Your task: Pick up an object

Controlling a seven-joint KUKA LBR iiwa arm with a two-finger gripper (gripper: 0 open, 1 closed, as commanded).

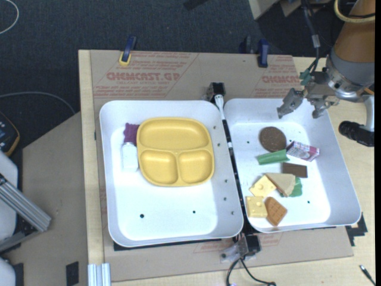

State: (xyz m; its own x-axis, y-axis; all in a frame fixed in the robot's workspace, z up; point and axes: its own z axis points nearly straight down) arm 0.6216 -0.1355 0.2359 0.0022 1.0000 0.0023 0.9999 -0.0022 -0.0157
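We see the gripper [303, 104] at the upper right of the frame, above the back edge of the right bin [342, 177]. Its two fingers [288, 106] are spread wide with nothing between them.

Below and to the left of the gripper, well apart from it, a round brown cookie [272, 138] lies flat on the bin floor. Just beside it to the right we note a small pink-and-white packet [303, 151], and below it a green stick [273, 157]. A dark brown block [294, 170] sits under the packet. Further toward the frame's bottom lie a tan wedge [281, 183], a yellow cheese piece [262, 187], a second yellow piece [256, 207] and a brown cracker [275, 211], clustered close together.

The left bin [113, 177] occupies the frame's centre left. It holds a yellow divided tray [175, 150], with a white bottle [129, 157] and a purple item [131, 131] touching the tray's left side.

Both bins rest on a brown board [95, 82] printed with red lettering, fixed by clamps [126, 51] at its upper edge. Dark carpet [59, 16] fills the top of the frame.
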